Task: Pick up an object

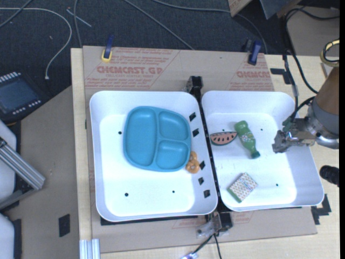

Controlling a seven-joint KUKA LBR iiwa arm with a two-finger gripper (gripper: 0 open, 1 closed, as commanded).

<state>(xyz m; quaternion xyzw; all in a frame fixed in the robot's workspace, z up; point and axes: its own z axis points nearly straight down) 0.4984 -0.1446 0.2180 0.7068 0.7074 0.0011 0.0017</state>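
The arm (330,109) came in from the right, and its gripper (284,140) hung over the right side of the right bin (269,102), near that bin's right wall. Nothing lay between its fingers, but whether they were open or shut could not be told from this slanted view (the tips were small and dark against the white floor).

3 things lay in the right bin. A green bottle (247,138) rested on its side near the middle, cap end toward the bin's front, apart from the gripper on its left. A watermelon slice (222,138) lay just beside the bottle's upper end, close to the divider between the 2 bins. A small patterned pad (242,186) (greenish, square, turned at an angle) sat nearer the front edge, well apart from the other 2.

In the left bin (110,144), a blue plate (156,138) with 3 compartments lay flat near the middle. A small orange toy (192,163) touched the plate's lower right edge, near the divider.
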